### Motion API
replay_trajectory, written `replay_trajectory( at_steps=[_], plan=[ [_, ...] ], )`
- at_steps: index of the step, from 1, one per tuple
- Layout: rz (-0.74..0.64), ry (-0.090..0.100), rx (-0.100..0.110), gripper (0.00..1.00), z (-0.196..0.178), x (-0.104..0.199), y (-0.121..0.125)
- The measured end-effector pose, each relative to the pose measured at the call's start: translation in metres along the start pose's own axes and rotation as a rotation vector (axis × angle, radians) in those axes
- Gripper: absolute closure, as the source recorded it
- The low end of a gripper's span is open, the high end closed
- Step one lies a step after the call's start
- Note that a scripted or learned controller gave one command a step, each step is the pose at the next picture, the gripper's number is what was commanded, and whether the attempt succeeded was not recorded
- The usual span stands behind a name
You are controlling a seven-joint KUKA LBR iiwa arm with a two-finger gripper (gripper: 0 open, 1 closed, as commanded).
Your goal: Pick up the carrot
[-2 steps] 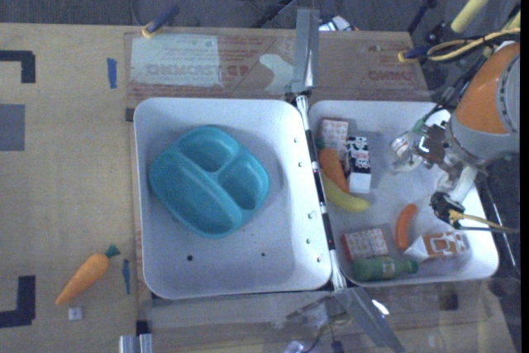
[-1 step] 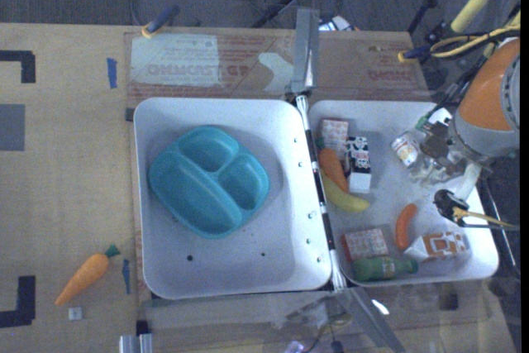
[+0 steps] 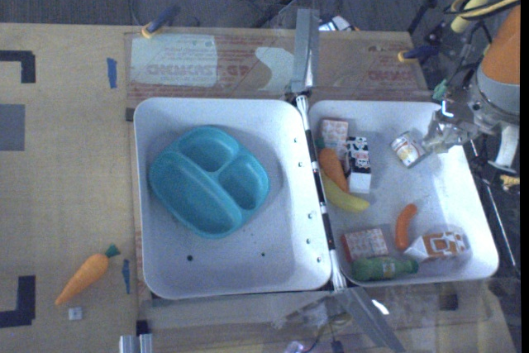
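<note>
Orange carrot (image 3: pixel 333 167) is seen in the right bin (image 3: pixel 483 215), against its left wall, lying lengthwise with a banana (image 3: pixel 347 199) touching its lower end and a small black-and-white carton (image 3: pixel 358 165) just beside it on the right. A pale box (image 3: pixel 334 132) sits at its upper end. A second carrot-shaped toy (image 3: pixel 83 277) with a green top lies on the wooden bench (image 3: pixel 66 178), outside both bins; it is judged out of scope, though that cannot be confirmed.

Gripper (image 3: pixel 436 136) is placed over the upper right of the same bin, well apart from the carrot, near a small round jar (image 3: pixel 405 150). Finger state cannot be told; the tip is blurred.

Step in hand is judged to be the approach; nothing is held.

Advice for the grasp:
- Travel left across the bin is needed, kept high above the carton.
- Jaws should be set across the carrot's short axis, at mid-length.
- Clearance is tight: bin wall on one side, carton on the other. A nudge of the carton is likely.
- Tapered, smooth plastic shape is expected to slip toward the thin end; the thicker part is preferred.

Left bin (image 3: pixel 165 260) holds a glossy teal divided plate (image 3: pixel 208 179).
</note>
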State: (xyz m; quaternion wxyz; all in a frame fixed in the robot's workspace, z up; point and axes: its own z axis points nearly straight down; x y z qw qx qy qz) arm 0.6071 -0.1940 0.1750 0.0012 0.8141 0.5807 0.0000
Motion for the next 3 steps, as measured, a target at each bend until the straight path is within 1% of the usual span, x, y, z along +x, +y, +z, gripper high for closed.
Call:
replay_trajectory(
  at_steps=[1, 2, 3],
  plan=[
    [0.003, 0.001, 0.004, 1.00, -0.022, 0.015, -0.029],
    [0.142, 0.001, 0.001, 1.00, -0.032, 0.090, -0.025],
    [0.622, -0.001, 0.003, 1.00, -0.033, 0.130, -0.019]
  ],
)
